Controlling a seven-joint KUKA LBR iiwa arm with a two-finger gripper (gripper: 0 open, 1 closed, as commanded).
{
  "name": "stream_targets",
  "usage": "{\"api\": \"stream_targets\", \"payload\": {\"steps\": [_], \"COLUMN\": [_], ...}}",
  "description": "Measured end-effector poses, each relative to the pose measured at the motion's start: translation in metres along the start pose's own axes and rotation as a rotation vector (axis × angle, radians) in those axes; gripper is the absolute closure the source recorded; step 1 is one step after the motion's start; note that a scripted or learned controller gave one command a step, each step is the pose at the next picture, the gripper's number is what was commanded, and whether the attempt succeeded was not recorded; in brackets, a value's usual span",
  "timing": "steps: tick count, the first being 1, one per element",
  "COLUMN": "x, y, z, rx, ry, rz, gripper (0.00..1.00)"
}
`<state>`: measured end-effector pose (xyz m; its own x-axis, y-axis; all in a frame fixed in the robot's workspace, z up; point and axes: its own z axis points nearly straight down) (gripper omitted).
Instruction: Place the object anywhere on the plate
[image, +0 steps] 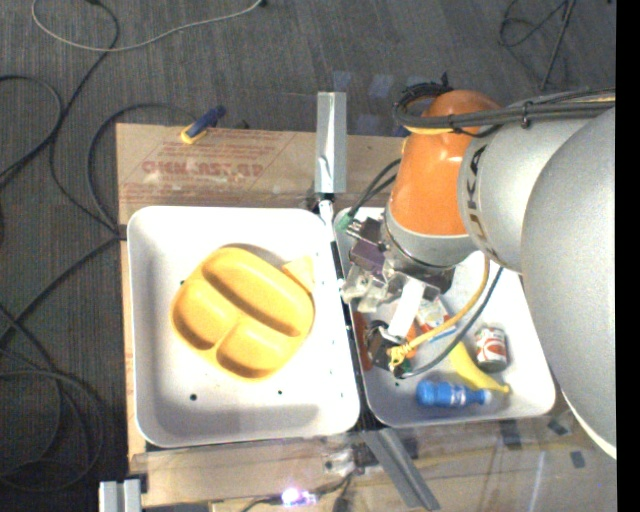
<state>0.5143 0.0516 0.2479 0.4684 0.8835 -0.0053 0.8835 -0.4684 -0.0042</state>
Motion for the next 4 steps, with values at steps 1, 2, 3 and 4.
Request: {"api": "stream_targets", "payload": {"steps": [1, 2, 3, 4], "x": [0.000, -0.021, 0.043, 0.117], "y": [-0.036, -0.023, -0.014, -0.045], "z": [0.027, 0.008, 0.045, 0.047], "rx": [0.001, -0.002, 0.000, -0.001], "ry": [0.000, 0.002, 0.000, 0.000], "rz": [-0.007, -0.035, -0.187, -0.348], "gripper": [1.00, 1.00, 1.00, 1.00]}}
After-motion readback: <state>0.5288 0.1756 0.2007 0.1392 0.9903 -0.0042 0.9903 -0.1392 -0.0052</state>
